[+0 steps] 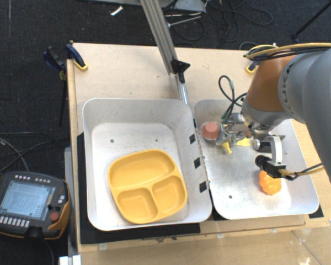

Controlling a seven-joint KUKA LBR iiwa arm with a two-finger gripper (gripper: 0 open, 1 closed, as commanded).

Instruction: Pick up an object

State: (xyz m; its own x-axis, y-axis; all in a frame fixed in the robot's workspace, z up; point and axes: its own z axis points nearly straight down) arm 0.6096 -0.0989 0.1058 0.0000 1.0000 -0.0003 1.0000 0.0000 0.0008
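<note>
Yellow tray (148,173) in L bin (132,139)

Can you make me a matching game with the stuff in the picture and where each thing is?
Things:
1. yellow tray
2. pink knob
3. orange lump
4. screen box

Places:
A. right bin, toward its front edge
B. off the bench, on its left
C. left bin
D. right bin, next to the left bin's wall

Pairs: 1-C, 2-D, 3-A, 4-B

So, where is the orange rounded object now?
In the camera view, the orange rounded object lies in the right-hand shallow white bin, toward its near right corner, apart from the pinkish-red cylinder farther left.
</note>
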